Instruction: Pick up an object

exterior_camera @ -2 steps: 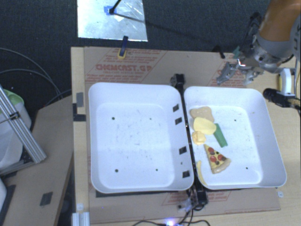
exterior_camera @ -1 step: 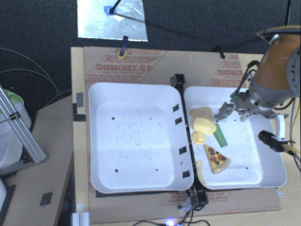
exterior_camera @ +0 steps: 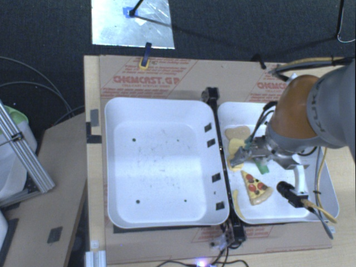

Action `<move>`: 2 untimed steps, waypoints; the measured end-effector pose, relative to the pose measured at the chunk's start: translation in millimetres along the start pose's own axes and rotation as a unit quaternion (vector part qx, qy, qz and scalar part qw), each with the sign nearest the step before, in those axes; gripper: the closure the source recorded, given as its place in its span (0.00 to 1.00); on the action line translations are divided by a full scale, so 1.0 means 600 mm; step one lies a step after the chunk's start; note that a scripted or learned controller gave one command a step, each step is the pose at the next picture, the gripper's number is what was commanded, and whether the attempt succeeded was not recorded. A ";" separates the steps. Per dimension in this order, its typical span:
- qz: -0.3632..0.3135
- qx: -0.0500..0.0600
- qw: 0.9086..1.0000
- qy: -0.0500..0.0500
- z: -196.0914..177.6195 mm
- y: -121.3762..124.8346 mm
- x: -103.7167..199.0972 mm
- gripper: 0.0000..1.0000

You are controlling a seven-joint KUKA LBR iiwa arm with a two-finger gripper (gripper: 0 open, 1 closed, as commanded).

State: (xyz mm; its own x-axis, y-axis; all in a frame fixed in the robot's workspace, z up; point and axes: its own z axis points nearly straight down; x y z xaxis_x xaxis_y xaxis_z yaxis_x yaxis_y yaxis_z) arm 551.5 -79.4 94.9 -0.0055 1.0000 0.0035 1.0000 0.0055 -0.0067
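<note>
Reaching in from the right with the grey, orange-banded arm [exterior_camera: 311,110] bent down over the right bin [exterior_camera: 242,114], gripper [exterior_camera: 240,159] low by its left wall; impossible to tell the jaws' opening or any hold. Just above the jaws a flat yellow wedge [exterior_camera: 236,144], partly covered, then a tan bread-shaped slab [exterior_camera: 238,132]; just right a small green piece [exterior_camera: 262,169], mostly hidden; below, apart, a flat triangular pizza slice [exterior_camera: 257,187].

views: one camera, fixed | position: above the bench [exterior_camera: 167,77] | facing: down at a slant | range: middling, left bin [exterior_camera: 161,102] and right bin [exterior_camera: 278,218] both whole in frame | arm [exterior_camera: 325,107] enters from frame's right
</note>
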 end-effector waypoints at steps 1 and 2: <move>0.003 -0.001 1.000 -0.001 0.020 -0.087 -0.011 0.00; 0.001 -0.008 1.000 -0.004 -0.058 0.007 -0.064 0.00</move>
State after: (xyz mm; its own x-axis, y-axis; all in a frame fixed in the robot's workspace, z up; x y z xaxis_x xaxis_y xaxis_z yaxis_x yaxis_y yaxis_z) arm 556.1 -117.6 129.8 -0.0036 1.0000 -0.0035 1.0000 0.0036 0.0092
